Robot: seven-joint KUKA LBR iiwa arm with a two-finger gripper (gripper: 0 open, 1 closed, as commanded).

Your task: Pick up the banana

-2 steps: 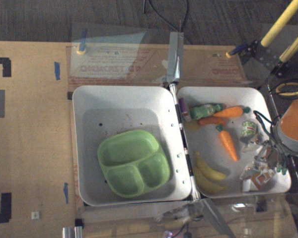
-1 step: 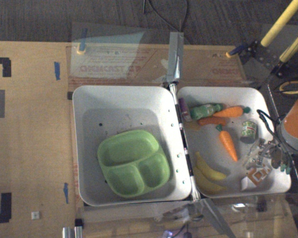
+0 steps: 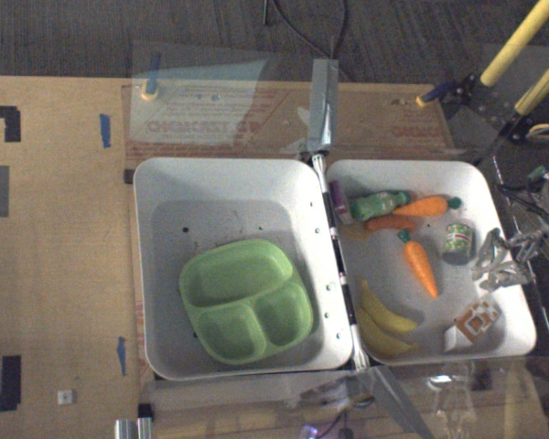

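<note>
The yellow banana (image 3: 387,313) lies in the near-left corner of the right bin (image 3: 508,335), curved along the bin's left wall. A second yellow piece (image 3: 381,339) lies just in front of it. My gripper (image 3: 500,262), a small metallic shape, hovers over the right bin's right rim. It is well to the right of the banana, with nothing seen in its grasp.
The right bin also holds an orange carrot (image 3: 423,268), another carrot (image 3: 426,207), a green bottle (image 3: 377,204), a small can (image 3: 457,241) and an orange-and-white box (image 3: 478,320). A green divided plate (image 3: 247,300) sits in the left bin (image 3: 156,245).
</note>
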